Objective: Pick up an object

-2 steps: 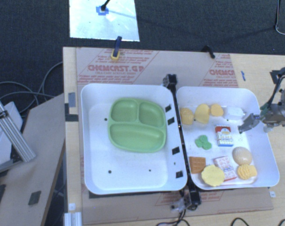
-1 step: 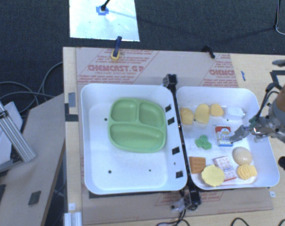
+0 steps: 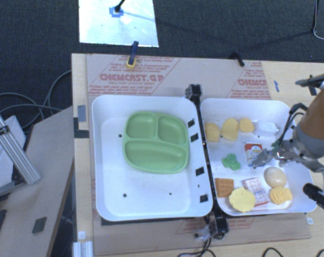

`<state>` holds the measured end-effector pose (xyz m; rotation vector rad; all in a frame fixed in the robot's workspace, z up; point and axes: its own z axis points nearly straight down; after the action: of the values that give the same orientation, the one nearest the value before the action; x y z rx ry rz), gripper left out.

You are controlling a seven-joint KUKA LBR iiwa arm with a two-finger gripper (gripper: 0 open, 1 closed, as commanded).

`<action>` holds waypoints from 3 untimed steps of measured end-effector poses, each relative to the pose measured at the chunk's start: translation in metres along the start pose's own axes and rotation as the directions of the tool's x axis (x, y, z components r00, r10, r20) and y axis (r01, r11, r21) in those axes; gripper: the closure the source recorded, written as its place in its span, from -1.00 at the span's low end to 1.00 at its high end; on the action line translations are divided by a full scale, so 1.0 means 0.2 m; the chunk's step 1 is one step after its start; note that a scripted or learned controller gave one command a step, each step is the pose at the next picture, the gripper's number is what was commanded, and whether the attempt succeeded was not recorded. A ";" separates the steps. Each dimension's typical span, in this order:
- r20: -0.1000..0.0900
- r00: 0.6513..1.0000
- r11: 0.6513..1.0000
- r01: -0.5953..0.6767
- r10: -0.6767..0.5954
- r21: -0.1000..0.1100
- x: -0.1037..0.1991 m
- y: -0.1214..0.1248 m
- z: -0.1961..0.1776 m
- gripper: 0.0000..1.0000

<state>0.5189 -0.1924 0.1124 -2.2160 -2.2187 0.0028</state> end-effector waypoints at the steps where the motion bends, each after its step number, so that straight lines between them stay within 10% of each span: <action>1: 0.001 1.000 1.000 0.000 0.000 -0.002 0.00 0.00 0.15 -1.00; 2: 0.001 1.000 1.000 0.000 0.000 -0.005 0.00 0.01 0.10 1.00; 3: 0.004 1.000 1.000 0.003 -0.003 -0.009 -0.03 0.04 -0.12 1.00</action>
<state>0.5275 -0.1975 0.1367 -2.2196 -2.2283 -0.0025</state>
